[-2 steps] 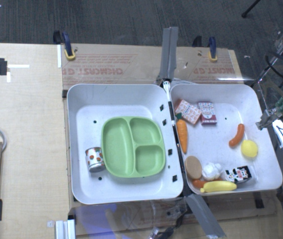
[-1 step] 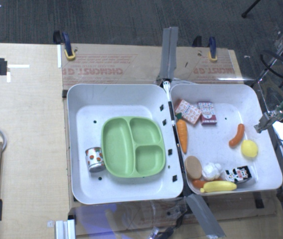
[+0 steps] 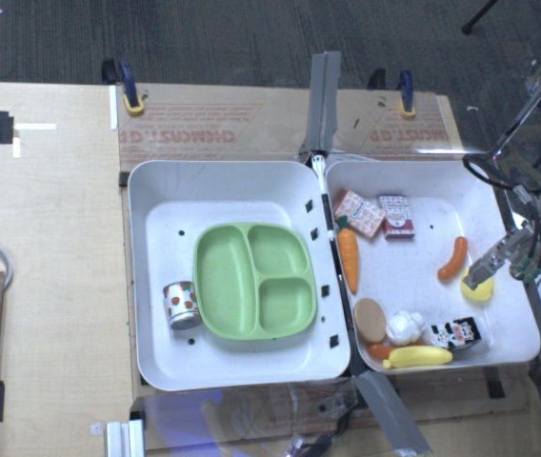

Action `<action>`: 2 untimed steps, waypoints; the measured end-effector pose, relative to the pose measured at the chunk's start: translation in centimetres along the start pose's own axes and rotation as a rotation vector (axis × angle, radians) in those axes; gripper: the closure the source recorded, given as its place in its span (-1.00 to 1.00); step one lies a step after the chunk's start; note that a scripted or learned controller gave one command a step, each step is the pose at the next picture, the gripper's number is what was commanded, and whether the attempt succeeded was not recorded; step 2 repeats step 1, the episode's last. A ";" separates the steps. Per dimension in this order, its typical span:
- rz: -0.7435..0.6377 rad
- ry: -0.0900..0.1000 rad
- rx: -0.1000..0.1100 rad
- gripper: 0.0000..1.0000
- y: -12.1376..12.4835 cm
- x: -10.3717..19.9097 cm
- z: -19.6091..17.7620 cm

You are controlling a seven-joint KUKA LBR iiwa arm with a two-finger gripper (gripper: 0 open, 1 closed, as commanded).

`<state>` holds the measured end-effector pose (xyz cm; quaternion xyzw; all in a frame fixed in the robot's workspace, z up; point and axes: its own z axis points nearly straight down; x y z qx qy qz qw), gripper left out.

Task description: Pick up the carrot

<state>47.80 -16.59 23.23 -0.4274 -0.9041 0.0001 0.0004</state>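
Note:
The carrot (image 3: 348, 259) is orange with a small green top. It lies lengthwise along the left wall of the right bin (image 3: 442, 181), green end pointing to the back. My gripper (image 3: 478, 276) hangs low over the right side of that same bin, just above a yellow round fruit (image 3: 481, 291) and beside an orange-red sausage (image 3: 452, 258). It is well to the right of the carrot, with nothing seen held in it.
The right bin also holds two red-and-white boxes (image 3: 360, 213) (image 3: 398, 216), a brown oval (image 3: 370, 319), a white bulb (image 3: 404, 327), a banana (image 3: 419, 356) and a small black-and-white carton (image 3: 456, 332). The left bin (image 3: 156, 255) holds a green divided plate (image 3: 254, 281) and a spotted can (image 3: 182, 305).

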 end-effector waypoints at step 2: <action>0.205 0.001 0.000 1.00 -2.4 -5.3 6.2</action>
